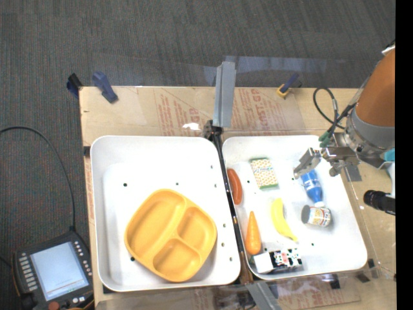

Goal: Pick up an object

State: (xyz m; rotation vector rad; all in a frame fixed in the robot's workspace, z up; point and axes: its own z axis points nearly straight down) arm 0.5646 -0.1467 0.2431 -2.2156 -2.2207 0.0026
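My gripper [308, 163] hung over the upper right part of the right bin [358, 237], and I could not tell how it was set. The blue bottle [313, 187] lay on the bin floor just below and beside the tool, tilted, close under it; whether they touched was unclear. A small can [317, 216] lay just below the bottle, with a banana [279, 218] to its left. Farther left were a green-edged sponge [264, 173], a sausage [235, 186], a carrot [252, 234] and a small box [278, 260]. The left bin [103, 173] held a yellow divided tray [171, 234].
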